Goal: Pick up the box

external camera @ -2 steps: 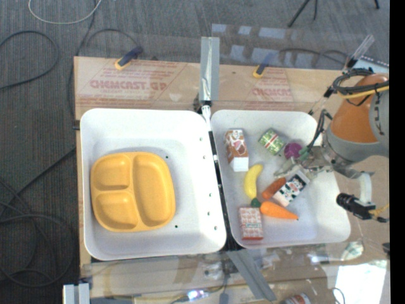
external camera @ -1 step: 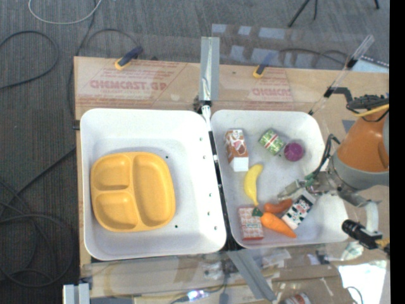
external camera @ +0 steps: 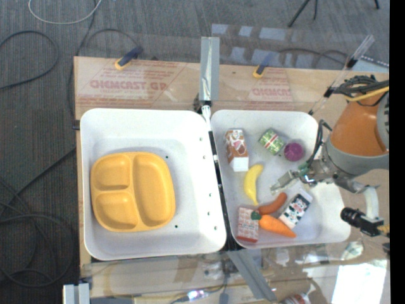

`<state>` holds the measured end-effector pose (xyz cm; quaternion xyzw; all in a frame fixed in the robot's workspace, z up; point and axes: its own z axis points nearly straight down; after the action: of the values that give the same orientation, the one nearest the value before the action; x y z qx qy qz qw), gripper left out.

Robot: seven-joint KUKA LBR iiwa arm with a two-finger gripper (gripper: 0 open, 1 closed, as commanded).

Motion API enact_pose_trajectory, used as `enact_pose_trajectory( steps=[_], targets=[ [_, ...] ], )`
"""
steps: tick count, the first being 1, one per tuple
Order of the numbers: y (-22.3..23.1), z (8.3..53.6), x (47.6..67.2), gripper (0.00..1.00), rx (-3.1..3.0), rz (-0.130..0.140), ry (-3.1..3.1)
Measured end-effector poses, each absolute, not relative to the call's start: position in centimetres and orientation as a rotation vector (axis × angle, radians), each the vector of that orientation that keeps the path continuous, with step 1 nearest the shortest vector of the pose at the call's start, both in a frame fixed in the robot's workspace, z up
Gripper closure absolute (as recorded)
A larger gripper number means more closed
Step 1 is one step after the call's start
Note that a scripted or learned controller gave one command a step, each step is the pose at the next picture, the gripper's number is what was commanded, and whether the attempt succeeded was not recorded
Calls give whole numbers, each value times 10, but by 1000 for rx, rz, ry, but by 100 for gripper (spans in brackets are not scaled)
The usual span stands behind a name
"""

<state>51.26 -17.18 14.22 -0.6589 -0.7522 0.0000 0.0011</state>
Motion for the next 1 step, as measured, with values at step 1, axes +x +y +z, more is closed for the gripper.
enact_pose_trajectory(
  steps=[1],
  targets=[
    [-201, 89, 617, 0, -2084, -6, -2363]
  ],
)
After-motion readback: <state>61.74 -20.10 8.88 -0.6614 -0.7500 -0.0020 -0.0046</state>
